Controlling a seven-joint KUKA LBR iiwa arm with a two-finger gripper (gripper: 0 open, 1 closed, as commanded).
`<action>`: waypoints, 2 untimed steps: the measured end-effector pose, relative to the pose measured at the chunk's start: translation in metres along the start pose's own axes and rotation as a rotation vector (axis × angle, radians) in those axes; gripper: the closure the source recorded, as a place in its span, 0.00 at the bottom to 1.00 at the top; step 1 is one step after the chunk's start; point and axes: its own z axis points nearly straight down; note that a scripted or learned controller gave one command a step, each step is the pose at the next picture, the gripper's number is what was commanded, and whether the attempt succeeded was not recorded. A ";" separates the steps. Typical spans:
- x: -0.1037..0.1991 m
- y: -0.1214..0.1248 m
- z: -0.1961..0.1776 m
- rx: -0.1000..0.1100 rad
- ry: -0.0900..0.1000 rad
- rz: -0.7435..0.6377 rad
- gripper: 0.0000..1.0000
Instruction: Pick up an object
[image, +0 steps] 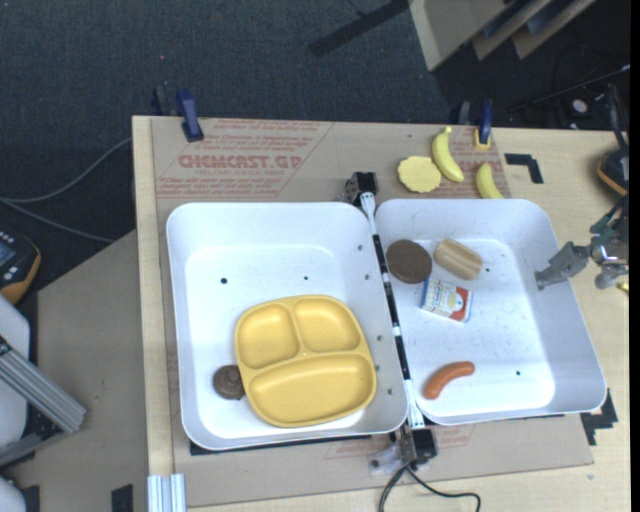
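The right bin (560, 330) holds a brown round disc (408, 260), a tan bread roll (458, 258), a small white carton with red and blue print (445, 298) and an orange-red sausage (447, 378). My gripper (566, 264) hangs over the bin's right rim, to the right of the roll and apart from every object. Nothing shows in its grasp. The left bin (200, 260) carries a yellow divided tray (303, 358) with a small brown round piece (229, 381) beside its left edge.
On the bench behind the right bin lie a flat yellow piece (419, 174) and two toy bananas (448, 155) (488, 181). Blue clamps (187, 115) (484, 122) grip the board's far edge. A black bracket (361, 186) joins the bins at the back.
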 end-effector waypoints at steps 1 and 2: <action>0.080 0.032 0.185 0.014 0.007 -0.007 0.00; 0.093 0.031 0.195 0.005 0.003 -0.002 0.00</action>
